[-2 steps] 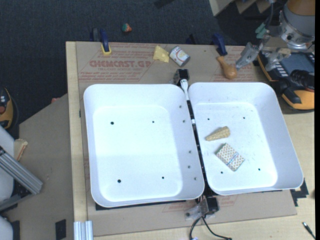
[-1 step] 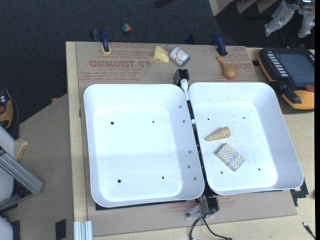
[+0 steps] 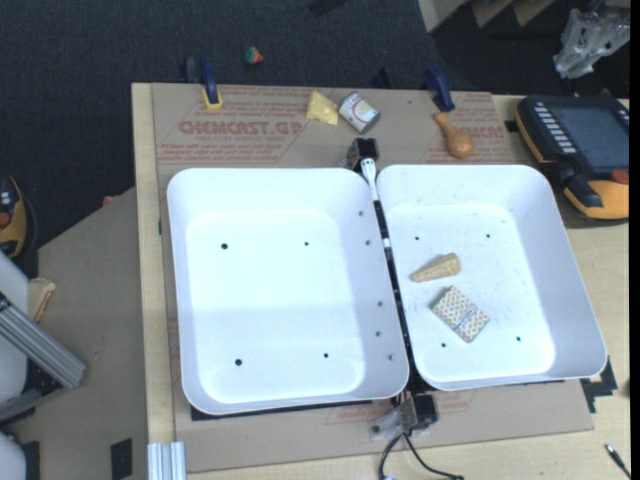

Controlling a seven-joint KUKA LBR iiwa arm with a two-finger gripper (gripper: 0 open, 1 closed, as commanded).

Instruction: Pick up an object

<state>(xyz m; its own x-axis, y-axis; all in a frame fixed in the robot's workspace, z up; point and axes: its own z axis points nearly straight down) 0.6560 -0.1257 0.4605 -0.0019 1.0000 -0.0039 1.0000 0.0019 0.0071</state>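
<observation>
Nothing is picked yet: the end effector (image 3: 590,40), apparently parked top right, is too blurred to tell its state. Next, reach the cone (image 3: 437,268) or patterned block (image 3: 460,314).

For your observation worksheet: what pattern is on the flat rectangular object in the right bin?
A small blue-and-white check pattern, seen in the camera view.

The gripper (image 3: 588,40) hangs at the view's upper right corner, partly cropped.

Top right metal part (image 3: 592,38): I see it cut by the frame edge, blurred.
Left edge yellow object (image 3: 8,213): cropped, unidentifiable.
Floor speck (image 3: 254,56): too small to name.
</observation>
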